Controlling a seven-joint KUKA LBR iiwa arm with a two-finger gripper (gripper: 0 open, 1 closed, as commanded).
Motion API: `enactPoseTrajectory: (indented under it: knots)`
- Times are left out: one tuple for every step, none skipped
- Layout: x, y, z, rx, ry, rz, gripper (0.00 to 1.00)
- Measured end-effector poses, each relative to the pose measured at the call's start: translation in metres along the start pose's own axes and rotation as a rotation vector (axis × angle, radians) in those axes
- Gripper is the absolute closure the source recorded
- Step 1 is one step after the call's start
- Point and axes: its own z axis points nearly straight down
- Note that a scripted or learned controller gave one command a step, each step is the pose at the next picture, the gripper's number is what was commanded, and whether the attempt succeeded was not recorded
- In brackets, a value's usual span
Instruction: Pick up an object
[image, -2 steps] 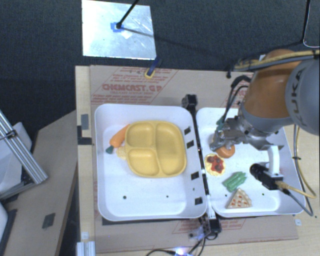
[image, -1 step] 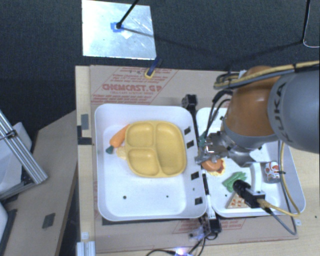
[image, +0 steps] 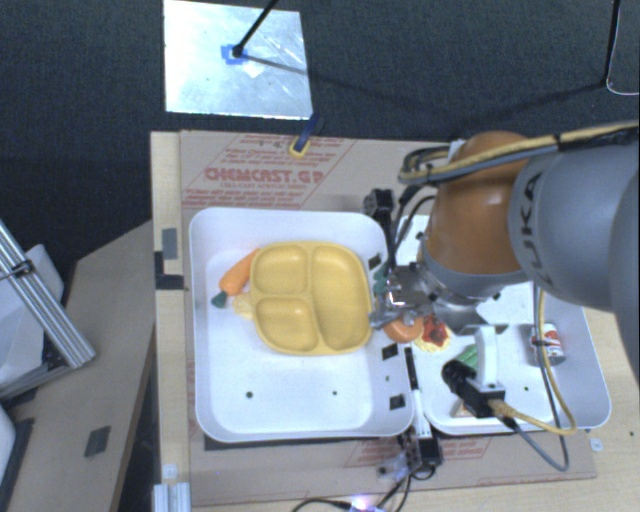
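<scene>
My gripper (image: 392, 303) hangs low over the wall between the two bins, at the right edge of a yellow divided plate (image: 305, 297). Just below it, in the right bin's near-left corner, lies an orange object (image: 404, 329) with a red and yellow piece (image: 436, 335) beside it. The arm's wrist hides how the gripper stands to them. A toy carrot (image: 236, 273) with a green top lies against the plate's left edge in the left bin (image: 290, 410).
A green item (image: 466, 355) lies in the right bin (image: 585, 400) near the orange one. A small can-like object (image: 548, 346) rests at that bin's right side. The arm covers most of the right bin. A shiny sheet (image: 238, 60) lies beyond the bench.
</scene>
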Motion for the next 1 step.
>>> enactPoseTrajectory:
  knots:
    - [-0.0050, -0.0056, 0.0053, 0.001, -0.001, 0.007, 1.00]
